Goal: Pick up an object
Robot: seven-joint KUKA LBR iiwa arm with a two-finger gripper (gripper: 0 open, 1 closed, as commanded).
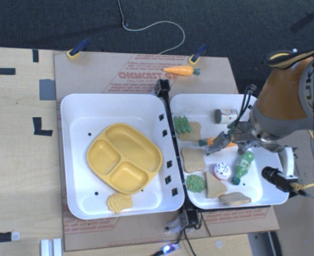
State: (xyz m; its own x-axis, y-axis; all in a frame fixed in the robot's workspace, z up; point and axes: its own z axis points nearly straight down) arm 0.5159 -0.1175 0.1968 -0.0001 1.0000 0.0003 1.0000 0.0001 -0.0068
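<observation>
Nearest the camera, along the lower rim of the right bin (252,202), a flat tan slice (234,198) lies beside a second tan bread-like slice (216,187), with a green leafy lump (195,183) just left of them. In the left bin (71,143), at the same near edge, a small yellow ridged biscuit-shaped piece (119,201) rests just below the yellow divided plate (125,157), which fills the bin's middle and lies flat with three compartments facing up.

A little farther in, a small white ball with red spots (222,170) sits beside a green bottle (242,166) lying tilted, and a pale toast slice (193,159) lies to their left.

My gripper (224,141) hangs low over the middle of the right bin, just above the bottle and the spotted ball; something orange shows at its tip, but I cannot tell whether my fingers are spread or closed, nor whether they grip anything. My grey arm with its orange band (284,97) reaches in from the right.

Beyond my gripper, a green ridged piece (182,125) rests on another tan slice (191,130), and a small grey and white can (226,115) lies on its side near the far wall. Farther still, an orange toy carrot (179,71) lies on the cardboard sheet (141,76) outside the bins.
</observation>
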